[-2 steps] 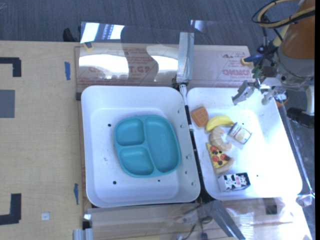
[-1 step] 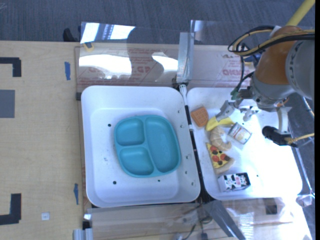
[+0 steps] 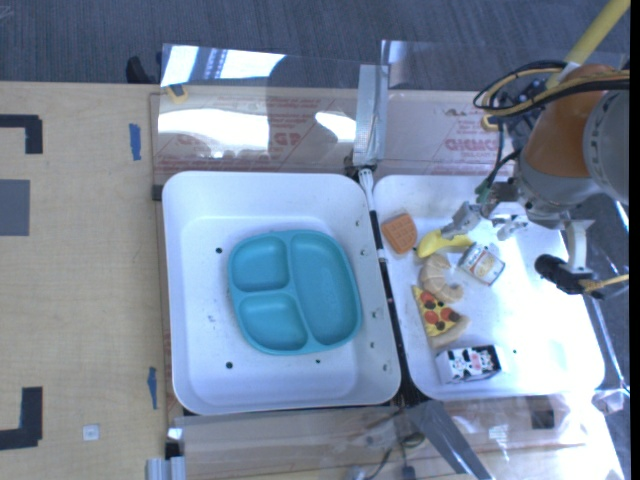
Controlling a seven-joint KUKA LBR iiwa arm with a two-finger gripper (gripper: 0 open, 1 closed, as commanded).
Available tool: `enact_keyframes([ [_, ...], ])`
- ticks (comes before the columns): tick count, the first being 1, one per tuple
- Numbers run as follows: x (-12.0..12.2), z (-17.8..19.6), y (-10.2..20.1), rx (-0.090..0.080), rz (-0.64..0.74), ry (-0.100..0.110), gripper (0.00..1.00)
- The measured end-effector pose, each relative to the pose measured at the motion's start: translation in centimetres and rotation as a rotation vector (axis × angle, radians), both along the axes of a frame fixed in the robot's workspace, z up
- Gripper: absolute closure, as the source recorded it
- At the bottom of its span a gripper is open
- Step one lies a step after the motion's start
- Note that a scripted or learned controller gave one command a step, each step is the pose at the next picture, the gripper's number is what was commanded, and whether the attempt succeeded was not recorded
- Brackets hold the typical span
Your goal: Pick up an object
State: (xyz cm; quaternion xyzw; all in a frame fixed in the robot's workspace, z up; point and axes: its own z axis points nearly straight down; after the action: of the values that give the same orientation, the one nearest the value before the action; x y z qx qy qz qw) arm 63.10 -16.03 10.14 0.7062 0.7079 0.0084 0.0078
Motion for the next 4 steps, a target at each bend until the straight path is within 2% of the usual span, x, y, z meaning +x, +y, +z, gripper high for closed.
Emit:
enact_keyframes([
  [1, -0.3, -0.2, 3.3, -0.007, -0.002, -0.005, 0.00],
  [2, -6.0, -1.4, 5.4, -0.001, -0.003, 0.020, 0.00],
  [3, 3.2, -1.7, 6.8, -0.001, 0.001, 0.043, 0.00],
  [4, -5.9, -1.4, 5.9, -0.003, -0.004, 0.019, 0.00],
])
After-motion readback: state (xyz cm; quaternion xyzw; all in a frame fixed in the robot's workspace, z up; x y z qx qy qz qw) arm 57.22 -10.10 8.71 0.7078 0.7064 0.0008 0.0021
